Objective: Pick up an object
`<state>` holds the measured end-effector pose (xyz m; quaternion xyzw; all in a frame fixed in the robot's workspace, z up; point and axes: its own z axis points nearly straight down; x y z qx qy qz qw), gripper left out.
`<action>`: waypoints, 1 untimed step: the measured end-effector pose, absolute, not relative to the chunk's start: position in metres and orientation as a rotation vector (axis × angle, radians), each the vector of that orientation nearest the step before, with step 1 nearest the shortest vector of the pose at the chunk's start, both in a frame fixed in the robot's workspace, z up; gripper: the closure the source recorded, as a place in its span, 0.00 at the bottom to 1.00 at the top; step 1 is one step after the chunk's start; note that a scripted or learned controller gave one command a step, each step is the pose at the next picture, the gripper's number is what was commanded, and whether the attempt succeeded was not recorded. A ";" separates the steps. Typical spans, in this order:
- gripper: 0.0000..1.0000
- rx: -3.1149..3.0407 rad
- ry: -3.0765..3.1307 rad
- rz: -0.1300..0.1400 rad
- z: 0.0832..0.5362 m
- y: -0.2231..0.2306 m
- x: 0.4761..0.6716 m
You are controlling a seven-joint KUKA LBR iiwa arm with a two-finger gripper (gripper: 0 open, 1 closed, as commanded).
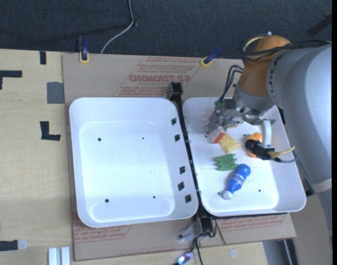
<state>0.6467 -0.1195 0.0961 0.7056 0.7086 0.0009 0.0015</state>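
My gripper (214,126) hangs low over the far left part of the right bin (284,203). Just in front of it lies a yellow block (230,143), with a small red piece (218,138) touching the block's left side. A green leafy toy (226,162) lies nearer the front. A blue bottle with a white cap (236,180) lies tilted below the toy. A small orange thing (256,137) shows to the right of the yellow block. I see nothing held by the gripper.
The left bin (83,148) sits beside the right one, with a black divider strip (183,148) between them. Both stand on a cardboard sheet (141,76). The grey arm (301,93) covers the right bin's far right corner.
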 end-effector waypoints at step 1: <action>1.00 2.216 2.229 0.002 0.189 -0.048 0.594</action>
